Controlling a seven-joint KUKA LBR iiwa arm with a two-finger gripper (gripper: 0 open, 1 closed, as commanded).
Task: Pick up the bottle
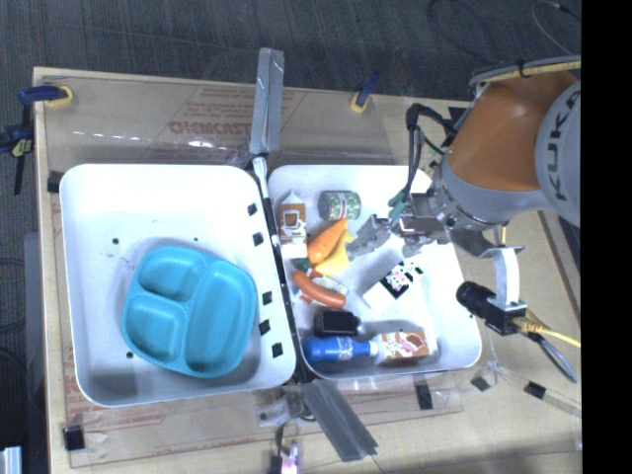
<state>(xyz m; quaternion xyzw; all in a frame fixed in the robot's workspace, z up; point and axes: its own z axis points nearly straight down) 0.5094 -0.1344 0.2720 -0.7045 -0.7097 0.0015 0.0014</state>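
Arm (513, 146) cut off by the right edge above the orange band. Far right corner of the right bin (449, 349) hidden beneath wrist and gripper (375, 235). Print on the bottle (365, 347) label too small to read.

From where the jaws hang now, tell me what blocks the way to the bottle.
Nothing visible blocks it from above. The gripper is over the right bin's middle; the bottle lies flat by the near wall, its top bare. A black object crowds its far side.
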